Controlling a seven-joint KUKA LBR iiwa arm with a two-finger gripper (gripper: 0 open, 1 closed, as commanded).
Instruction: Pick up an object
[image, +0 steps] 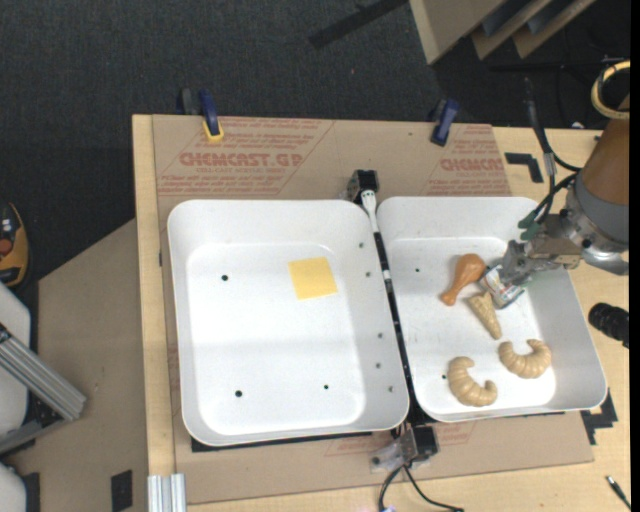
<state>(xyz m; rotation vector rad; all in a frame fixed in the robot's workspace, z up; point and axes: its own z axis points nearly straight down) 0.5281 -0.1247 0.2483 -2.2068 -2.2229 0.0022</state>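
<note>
A brown board (300, 150) printed with red lettering covers the bench, pinned at its far edge by two blue clamps (209, 112); dark carpet (150, 50) lies beyond it, and two shallow white bins sit side by side on it; the left bin (200, 400) carries a flat yellow square (313, 278), the right bin (570, 385) a tan drumstick-shaped piece (463, 275), a pale cone (487, 314) and two golden croissant shapes (470, 382) near its front edge; the grey arm (600, 215) reaches in from the right, and its gripper (507, 285) sits low over the cone's upper end, just beside the drumstick; whether the fingers are spread or pressed together cannot be made out.
</note>
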